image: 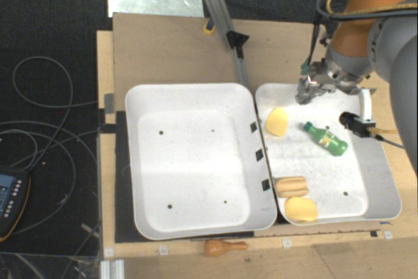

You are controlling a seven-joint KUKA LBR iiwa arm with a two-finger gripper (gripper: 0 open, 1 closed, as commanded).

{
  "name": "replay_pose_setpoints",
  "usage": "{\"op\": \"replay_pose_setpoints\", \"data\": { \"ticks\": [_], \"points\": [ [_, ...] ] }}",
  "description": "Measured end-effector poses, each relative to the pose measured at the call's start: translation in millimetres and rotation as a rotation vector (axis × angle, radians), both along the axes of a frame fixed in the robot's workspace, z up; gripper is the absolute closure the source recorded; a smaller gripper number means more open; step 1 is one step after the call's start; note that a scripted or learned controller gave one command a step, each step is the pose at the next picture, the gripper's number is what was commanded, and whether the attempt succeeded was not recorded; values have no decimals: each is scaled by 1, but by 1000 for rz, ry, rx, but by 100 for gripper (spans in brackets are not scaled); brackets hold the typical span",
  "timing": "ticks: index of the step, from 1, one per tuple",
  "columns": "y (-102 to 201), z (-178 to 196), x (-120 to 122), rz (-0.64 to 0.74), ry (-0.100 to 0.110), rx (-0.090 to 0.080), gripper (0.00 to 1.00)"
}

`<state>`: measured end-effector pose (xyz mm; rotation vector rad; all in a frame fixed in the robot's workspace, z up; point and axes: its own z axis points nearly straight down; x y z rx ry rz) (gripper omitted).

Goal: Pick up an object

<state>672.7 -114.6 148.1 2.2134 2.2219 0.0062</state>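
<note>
Camera view: gripper (305, 96) over right bin (379, 173) back edge, finger state can't tell. Green bottle (325, 138) lies just below-right, long axis diagonal; yellow obj (277, 121) below-left.

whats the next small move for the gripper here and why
Probably shift toward the green bottle and line up above it. The gripper sits near the right bin's far edge with nothing between its fingers, and the bottle lies on its side just in front of it, apart from the other items.
</note>
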Motion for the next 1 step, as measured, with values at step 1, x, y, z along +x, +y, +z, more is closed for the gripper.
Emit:
{"op": "replay_pose_setpoints", "data": {
  "ticks": [1],
  "points": [
    [1,45,2,3,-1,0,100]
  ]
}}
